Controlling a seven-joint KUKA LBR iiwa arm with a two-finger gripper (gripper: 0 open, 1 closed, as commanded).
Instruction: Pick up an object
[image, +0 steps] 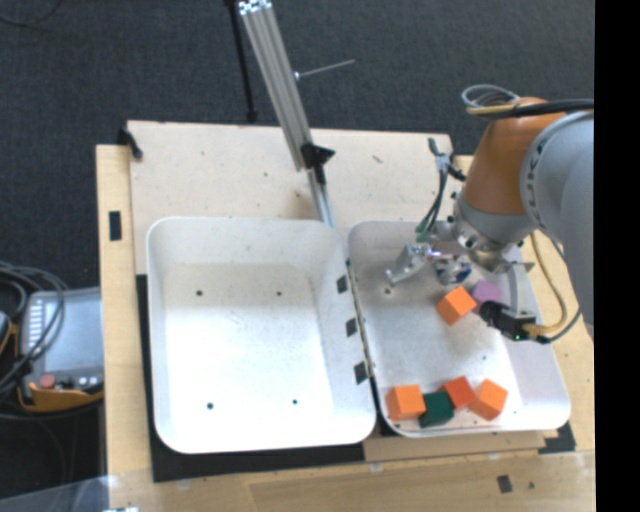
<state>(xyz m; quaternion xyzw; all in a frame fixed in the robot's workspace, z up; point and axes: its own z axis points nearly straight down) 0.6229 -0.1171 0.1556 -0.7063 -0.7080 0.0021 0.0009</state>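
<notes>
Arm (520, 170): comes in from the right, orange band above the wrist, bent over the right bin (385, 250).
Gripper (405, 268): low over the bin's upper half, metal fingers pointing toward the bin's left wall. From where I stand I cannot tell whether they are spread or closed, and I see nothing between them.
Cube (457, 305): orange, tilted on a corner, just right of the gripper and below the wrist. Apart from the fingertips, as far as I can judge.
Purple block (487, 291): tucked against the cube on the side away from the gripper, partly under the wrist hardware.
Pile at the bin's lower edge: orange block (405, 401), dark green block (436, 408), red-orange block (459, 391) and another orange one (489, 398), pressed together, well below the gripper.
Risk: the fingertips sit past the cube rather than around it, so a close here would likely catch air. The cube's tilt could let it roll away if nudged. Cables (540, 325) hang near the cube and might snag or push it.
Left bin (250, 330): white, shallow, a few dark specks.
Bench (220, 170): pale board, scuffed, on a dark base.
Room: dark carpet, a slanted aluminium post (285, 90) rising from behind the bins, a pendant (60, 345) with cables on the floor left of the bench.
</notes>
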